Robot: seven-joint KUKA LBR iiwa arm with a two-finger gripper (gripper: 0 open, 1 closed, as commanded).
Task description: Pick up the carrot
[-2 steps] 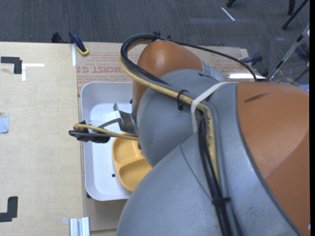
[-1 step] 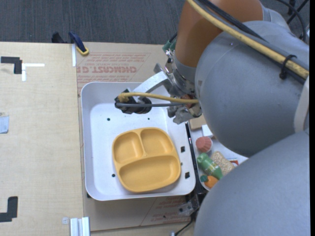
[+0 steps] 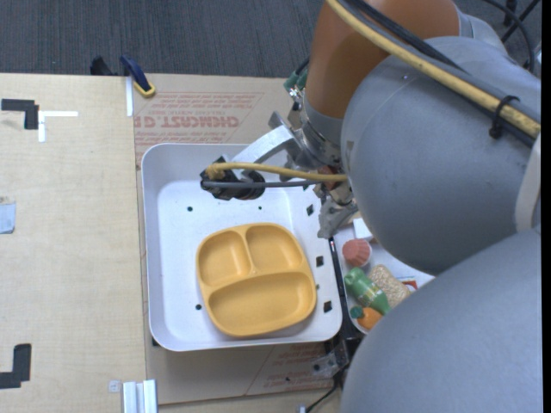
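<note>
Orange carrot (image 3: 368,317), one yellow plate (image 3: 256,278)

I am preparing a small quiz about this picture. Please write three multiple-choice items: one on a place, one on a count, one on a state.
1. Where does the yellow plate lie?
A. in the left white bin
B. on the cardboard
C. on the floor

2. How many compartments has the plate?
A. two
B. three
C. five

3. How does the plate lie?
A. upside down
B. on its edge
C. flat, open side up

Key: 1 A, the bin's rim surrounds it; 2 B, two small compartments above one large; 3 C, all hollows face the camera.
</note>
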